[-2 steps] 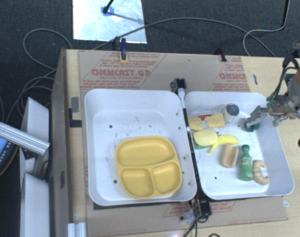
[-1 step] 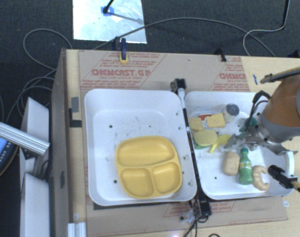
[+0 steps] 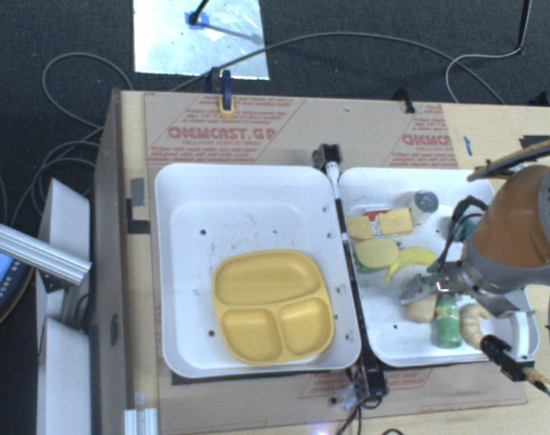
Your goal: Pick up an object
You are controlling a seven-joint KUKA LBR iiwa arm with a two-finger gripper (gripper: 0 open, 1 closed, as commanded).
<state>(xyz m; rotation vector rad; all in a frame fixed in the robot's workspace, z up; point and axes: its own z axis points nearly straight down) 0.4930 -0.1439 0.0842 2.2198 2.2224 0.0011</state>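
Several small objs crowd right white plastic bin (image 3: 383, 352). End effector (image 3: 426, 287) low over tan rounded piece (image 3: 420, 309), beside green bottle-like item (image 3: 447, 324); grip state can't tell. Risk: clutter nudged, miss or double-grab.

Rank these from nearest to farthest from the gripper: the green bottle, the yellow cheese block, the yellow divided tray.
Measured from the gripper in the right bin:
1. Green bottle, just below it in the camera view, same bin.
2. Yellow cheese block, near that bin's far edge.
3. Yellow divided tray, over in the left bin.
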